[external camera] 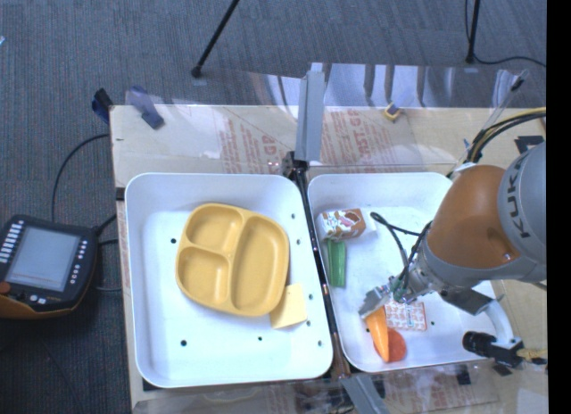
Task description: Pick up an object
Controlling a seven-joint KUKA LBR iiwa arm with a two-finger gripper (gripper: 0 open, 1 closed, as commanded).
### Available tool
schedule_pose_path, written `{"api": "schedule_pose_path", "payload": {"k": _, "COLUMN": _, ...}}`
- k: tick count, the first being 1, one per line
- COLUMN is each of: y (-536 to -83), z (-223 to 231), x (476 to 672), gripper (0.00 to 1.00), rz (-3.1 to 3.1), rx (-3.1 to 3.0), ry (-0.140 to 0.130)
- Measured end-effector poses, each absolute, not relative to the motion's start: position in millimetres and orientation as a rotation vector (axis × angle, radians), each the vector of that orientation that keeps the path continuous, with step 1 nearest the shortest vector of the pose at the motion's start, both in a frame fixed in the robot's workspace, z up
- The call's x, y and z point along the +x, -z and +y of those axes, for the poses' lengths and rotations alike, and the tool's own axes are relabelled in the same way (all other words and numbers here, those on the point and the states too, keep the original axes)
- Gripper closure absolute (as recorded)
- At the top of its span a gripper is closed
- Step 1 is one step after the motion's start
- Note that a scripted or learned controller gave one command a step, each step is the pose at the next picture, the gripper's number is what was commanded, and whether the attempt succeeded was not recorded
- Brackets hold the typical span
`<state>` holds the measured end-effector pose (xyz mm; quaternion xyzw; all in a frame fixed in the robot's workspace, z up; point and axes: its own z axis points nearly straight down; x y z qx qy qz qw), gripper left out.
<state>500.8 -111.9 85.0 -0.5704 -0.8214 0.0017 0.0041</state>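
Observation:
My gripper (382, 299) hangs low in the right bin (419, 194), reaching in from the right under the orange wrist band. Just below it lies an orange carrot (386, 339). A red-and-white patterned packet (407, 316) lies beside the carrot, partly under the gripper. A green cucumber-like piece (337, 261) lies left of the gripper near the bin's left wall. Above that piece sits a small brown-and-white carton (343, 223). I see nothing lifted off the bin floor.
The left bin (152, 198) holds a yellow divided plate (234, 259) with a pale yellow wedge (290, 307) at its lower right corner. The arm's body covers the right bin's right side. A pendant (40, 265) lies off the bench to the left.

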Motion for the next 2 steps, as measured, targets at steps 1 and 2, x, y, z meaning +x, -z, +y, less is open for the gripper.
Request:
{"api": "schedule_pose_path", "payload": {"k": 1, "y": -94, "z": -112, "x": 501.3, "gripper": 1.00, "rz": -2.569, "rx": -1.791, "ry": -0.002}}
{"api": "schedule_pose_path", "payload": {"k": 2, "y": -87, "z": -120, "x": 478.6, "gripper": 1.00, "rz": -2.628, "rx": -1.715, "ry": 0.001}}
